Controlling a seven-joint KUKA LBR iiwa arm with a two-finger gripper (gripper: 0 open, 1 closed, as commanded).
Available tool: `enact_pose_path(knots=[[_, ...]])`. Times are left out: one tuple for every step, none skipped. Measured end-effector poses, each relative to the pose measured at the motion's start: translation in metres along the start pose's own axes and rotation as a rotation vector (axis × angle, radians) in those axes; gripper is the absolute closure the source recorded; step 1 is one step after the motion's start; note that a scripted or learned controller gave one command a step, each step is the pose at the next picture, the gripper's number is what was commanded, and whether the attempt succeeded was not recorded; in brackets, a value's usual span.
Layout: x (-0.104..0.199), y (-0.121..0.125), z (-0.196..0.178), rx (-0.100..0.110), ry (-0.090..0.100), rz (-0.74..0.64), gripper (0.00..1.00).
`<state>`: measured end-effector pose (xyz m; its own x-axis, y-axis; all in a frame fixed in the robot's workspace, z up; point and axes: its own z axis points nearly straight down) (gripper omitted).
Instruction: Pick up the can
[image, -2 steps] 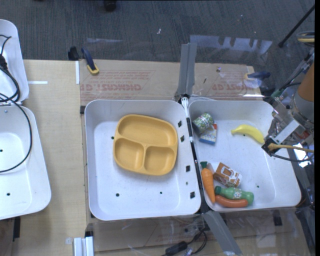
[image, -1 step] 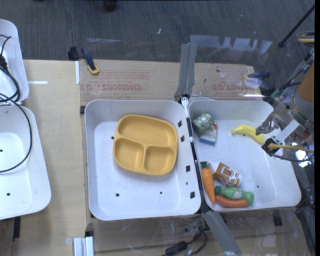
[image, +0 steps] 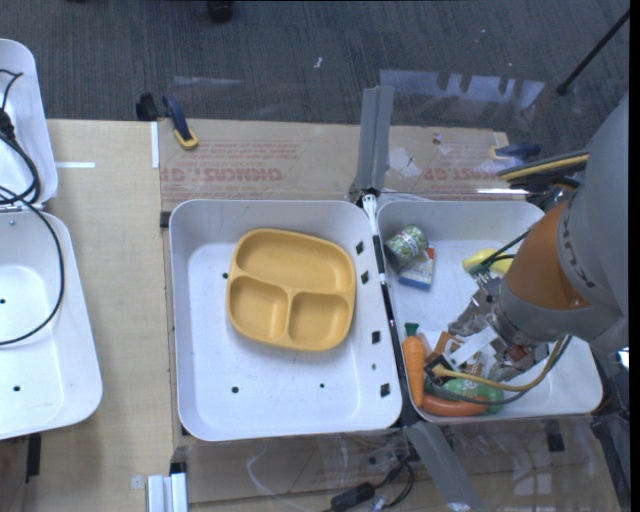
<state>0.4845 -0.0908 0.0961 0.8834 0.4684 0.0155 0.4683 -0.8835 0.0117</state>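
Observation:
The can (image: 407, 243) is small, green and silver, and lies on its side near the back left of the right bin (image: 450, 222). It rests against a blue packet (image: 420, 270). My gripper (image: 468, 338) is down in the front half of that bin, over a pile of items. It is well to the right of the can and nearer the front, not touching it. The grey arm with its orange band (image: 545, 268) hides part of the bin's right side.
Under the gripper lie an orange carrot (image: 414, 362), a second carrot (image: 452, 406) and a green bottle (image: 472, 391). A yellow object (image: 481, 261) sits beside the arm. The left bin (image: 200, 330) holds a yellow divided plate (image: 291, 289).

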Motion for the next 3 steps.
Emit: enact_pose_path(knots=[[0.096, 0.060, -0.038, 0.012, -0.020, 0.085, 0.00], [0.028, 0.063, 0.006, 0.015, -0.020, -0.026, 0.00], [0.104, 0.077, -0.078, 0.010, -0.020, 0.283, 0.00]])
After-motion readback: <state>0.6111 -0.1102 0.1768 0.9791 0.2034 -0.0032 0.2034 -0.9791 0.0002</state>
